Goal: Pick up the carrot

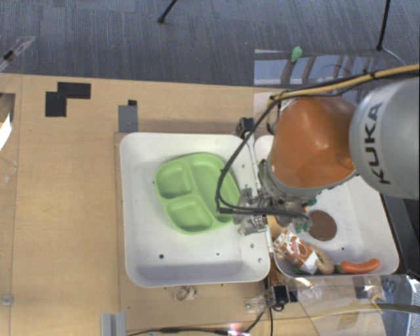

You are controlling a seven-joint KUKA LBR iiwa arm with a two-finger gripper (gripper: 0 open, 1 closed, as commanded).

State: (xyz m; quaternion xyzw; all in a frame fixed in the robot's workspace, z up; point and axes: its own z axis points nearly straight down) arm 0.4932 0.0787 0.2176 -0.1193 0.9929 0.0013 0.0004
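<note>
Carrot (358, 266) lies in the right bin (384, 216), by its near rim, off to the right of the claw (252, 222) and nearer the camera. It is orange and lies free, well apart from the claw. The claw hangs low over the seam between the two bins, under the arm's (387, 141) orange band (308, 141); whether it is apart or together cannot be told, since the wrist and cables (230, 170) hide it.

Just right of the claw and a little nearer lies a snack packet (296, 251), and right of the claw sits a brown disc (322, 226), both in the right bin. Left of the claw, in the left bin (141, 216), rests a green divided tray (190, 190), its right edge passing under the cables.

The bench (59, 216) is pale wood, with black marks (65, 97) and a grey bracket (128, 118) far left of the claw. Beyond the bench runs grey carpet (131, 33), with a small green object (296, 53) on a clear sheet at the far edge and thin black stand legs (168, 11).
</note>
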